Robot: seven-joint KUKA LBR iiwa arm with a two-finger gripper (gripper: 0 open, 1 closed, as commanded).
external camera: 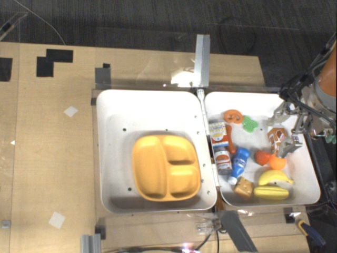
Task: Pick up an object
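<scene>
You've got the gripper [285,132] low over the right bin [310,191] w/ fingers spread, nothing between them, a brown-white packet [275,136] just beside it, orange [277,163] and bananas [273,186] nearby; yellow divided tray [166,167] in left bin [113,120].

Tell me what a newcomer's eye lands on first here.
First, the yellow divided tray alone in the left bin. Then the bright clutter in the right bin: a banana at the near edge, a blue bottle, with the end effector above them.
</scene>
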